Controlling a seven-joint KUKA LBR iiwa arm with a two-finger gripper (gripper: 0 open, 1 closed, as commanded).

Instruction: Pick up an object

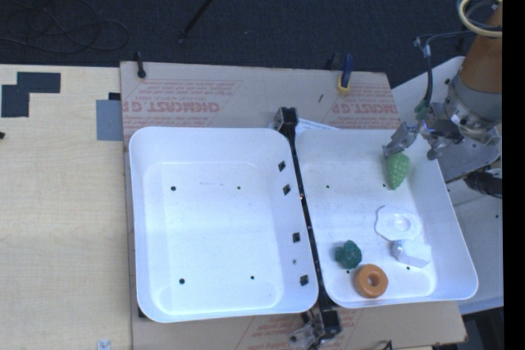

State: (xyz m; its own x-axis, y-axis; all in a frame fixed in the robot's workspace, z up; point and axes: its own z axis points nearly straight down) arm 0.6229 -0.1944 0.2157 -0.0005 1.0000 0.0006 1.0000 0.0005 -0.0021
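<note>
While the end effector point(417, 140) hangs over the far right corner of the right bin point(459, 258), one grey finger touches the top of the light green knobbly object point(397, 170); whether that object sits between the fingers, or how wide they stand, I cannot tell. To do the grasp well, the fingers likely need to straddle the green piece squarely before closing. A dark green lump point(349, 254), an orange ring point(371, 280) and white pieces point(400, 227) lie nearer the front, well apart.
</note>
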